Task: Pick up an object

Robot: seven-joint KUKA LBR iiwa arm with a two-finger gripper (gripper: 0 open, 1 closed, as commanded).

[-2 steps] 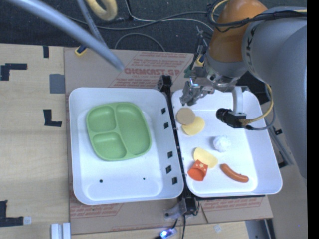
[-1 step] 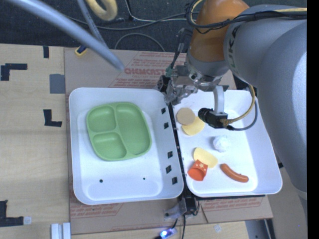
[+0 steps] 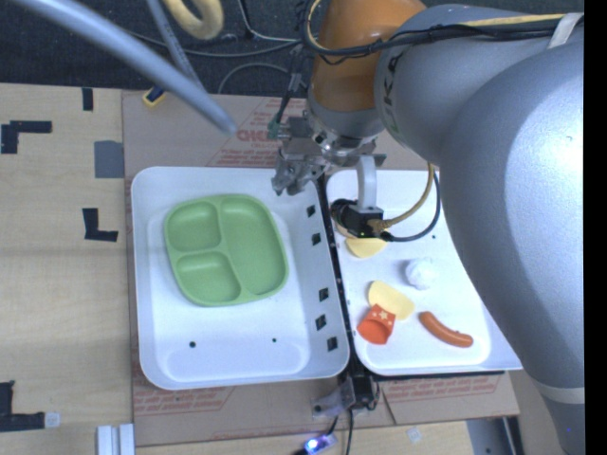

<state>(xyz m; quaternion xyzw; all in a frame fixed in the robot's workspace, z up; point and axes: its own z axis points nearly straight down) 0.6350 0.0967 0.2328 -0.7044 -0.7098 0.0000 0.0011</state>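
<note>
Your gripper (image 3: 292, 176) hangs over the far right corner of the left bin (image 3: 228, 354), just beside the ridge where the two bins meet. From this slant you cannot tell whether it is open or closed, because the mechanism is dark and bunched together. Above it the wrist rises into the orange band (image 3: 356, 27), and the grey arm (image 3: 503, 159) sweeps in from the right, covering the far right part of the right bin (image 3: 422, 351).

Nearest the gripper in the left bin you have one candidate to pick, a green divided plate (image 3: 226, 249). It lies flat in the middle of the bin floor, tilted a little against the bin's edges and apart from its walls.

The other candidates are in the right bin. A pale yellow piece (image 3: 365, 246) sits near the centre ridge, closest to the gripper. Further toward you and to the right is a small white lump (image 3: 418, 273) (too small to make out its shape). Nearer still lies a second yellow piece (image 3: 391, 299), with a red-orange cup-like toy (image 3: 377, 325) touching its near edge. A sausage (image 3: 446, 330) lies at an angle just to the right of those two, near the bin's front wall.
</note>
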